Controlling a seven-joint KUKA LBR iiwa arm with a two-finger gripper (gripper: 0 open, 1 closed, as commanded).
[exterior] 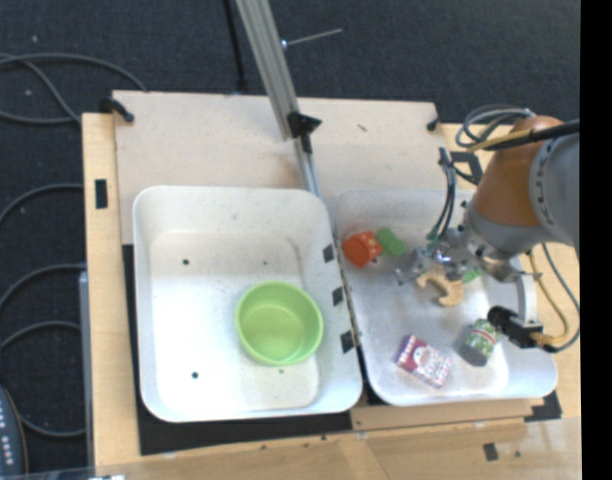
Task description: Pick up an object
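arm (516,193): reaches in from right | wrist: bent downward | gripper (433,265): low, pointing left

A lime-green round plastic bowl (279,322) is seen in the left shallow white bin (186,238). In the right shallow white bin (531,373), an orange-red rounded object (361,249), a small green piece (392,241), a tan wooden piece (444,287), a pink-and-white patterned packet (423,360) and a green-labelled grey can (478,343) are seen. The light tan wooden table (216,138) is set on dark carpet (86,28). The grey arm (561,183) is marked by an orange band (506,188).
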